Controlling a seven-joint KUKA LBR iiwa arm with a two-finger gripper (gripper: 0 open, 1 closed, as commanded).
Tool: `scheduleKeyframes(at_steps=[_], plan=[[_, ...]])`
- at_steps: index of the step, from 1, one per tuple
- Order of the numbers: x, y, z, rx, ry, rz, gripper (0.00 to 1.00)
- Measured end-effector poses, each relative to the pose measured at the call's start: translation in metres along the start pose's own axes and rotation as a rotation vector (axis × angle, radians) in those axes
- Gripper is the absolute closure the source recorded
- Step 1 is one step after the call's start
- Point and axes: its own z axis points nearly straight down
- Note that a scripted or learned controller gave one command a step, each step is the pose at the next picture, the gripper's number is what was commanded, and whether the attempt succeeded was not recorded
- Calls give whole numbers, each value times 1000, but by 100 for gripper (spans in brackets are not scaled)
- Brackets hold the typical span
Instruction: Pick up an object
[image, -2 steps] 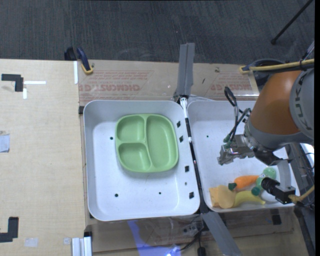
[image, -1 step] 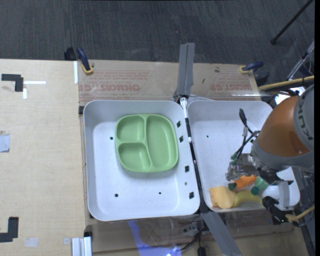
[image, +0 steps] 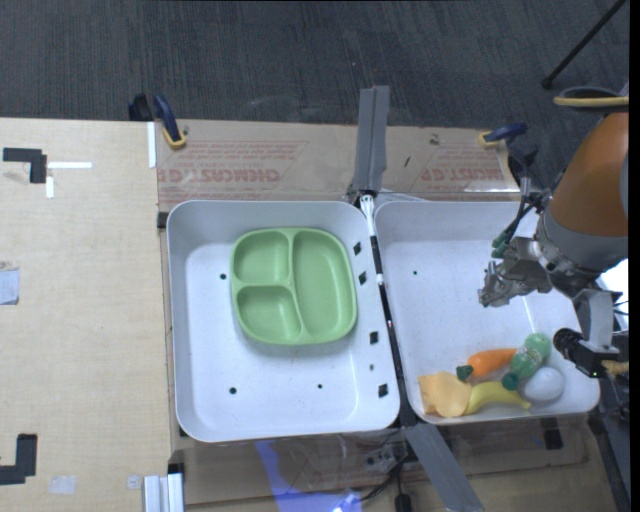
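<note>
My gripper (image: 497, 288) hangs over the right part of the right bin (image: 440, 300), above its white floor, with nothing seen between its fingers. Below it, along the bin's front edge, lies a cluster of toy items: an orange carrot (image: 490, 362), a yellow banana-like piece (image: 470, 396), a green bottle (image: 528, 358) and a white egg-shaped object (image: 545, 385). The cluster sits a short way in front of the gripper and slightly right of it. The grey arm with its orange band (image: 590, 180) enters from the right.
The left bin (image: 200, 330) holds a green divided plate (image: 294, 286) with three compartments. A grey divider bar (image: 372, 140) runs between the bins at the back. Blue clamps (image: 165, 118) grip the cardboard backing. The wooden bench extends to the left.
</note>
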Motion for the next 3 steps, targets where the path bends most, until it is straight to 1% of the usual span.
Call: scheduleKeyframes(at_steps=[1,2,3], plan=[[0,0,0,1,0,0,0],[-10,-29,93,1,2,-160,0],[-26,-41,112,-2,2,-551,0]])
